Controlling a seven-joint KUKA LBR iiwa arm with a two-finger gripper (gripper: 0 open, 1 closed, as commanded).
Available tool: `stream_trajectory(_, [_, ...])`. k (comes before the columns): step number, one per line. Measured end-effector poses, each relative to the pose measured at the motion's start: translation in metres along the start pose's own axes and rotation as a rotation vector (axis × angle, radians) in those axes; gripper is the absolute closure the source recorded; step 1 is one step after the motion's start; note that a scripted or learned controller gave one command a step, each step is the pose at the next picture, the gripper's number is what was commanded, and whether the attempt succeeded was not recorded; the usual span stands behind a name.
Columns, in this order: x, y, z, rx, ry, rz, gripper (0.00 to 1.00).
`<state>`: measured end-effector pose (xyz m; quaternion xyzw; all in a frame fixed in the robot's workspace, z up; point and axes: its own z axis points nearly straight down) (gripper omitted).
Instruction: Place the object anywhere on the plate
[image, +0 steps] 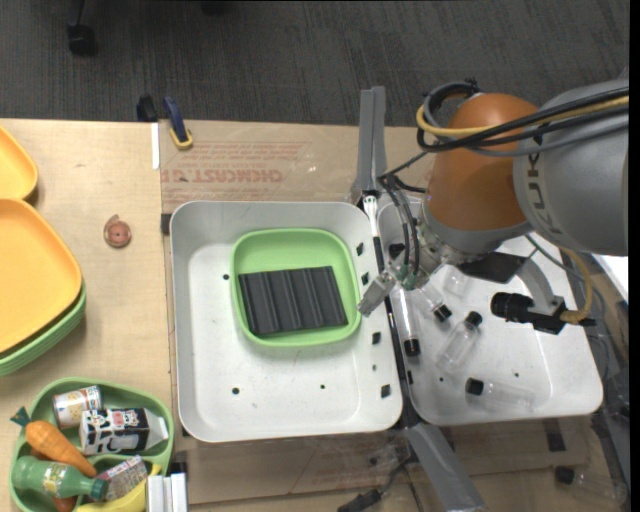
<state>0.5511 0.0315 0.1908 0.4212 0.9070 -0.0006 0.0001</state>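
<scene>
Two shallow white bins sit side by side at the middle of the frame, the left bin (200, 400) and the right bin (560, 385). The left one holds one green plate (295, 245), and one dark ribbed slab (292, 300) lies flat on it, inside the rim. In the right bin lie small clear bottles (458, 345) with black caps; four caps can be counted, though the clear bodies are hard to separate.

One grey arm (585, 170) with an orange band comes in from the right. Its gripper (380, 295) hangs over the wall between the bins, just beside the plate's right rim; whether it is clenched or released cannot be told, and nothing shows in its grasp.

The bench (120, 180) is pale brown wood with red lettering near the top. At the left edge are two yellow dishes (30, 270), and at lower left one green bowl (40, 400) of toy food. One small pink disc (118, 232) lies on the wood. Dark grey carpet (280, 50) fills the top.
</scene>
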Motion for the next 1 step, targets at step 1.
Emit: stream_trajectory(1, [-0.0424,0.0282,0.0,0.001,-0.001,0.205,0.0])
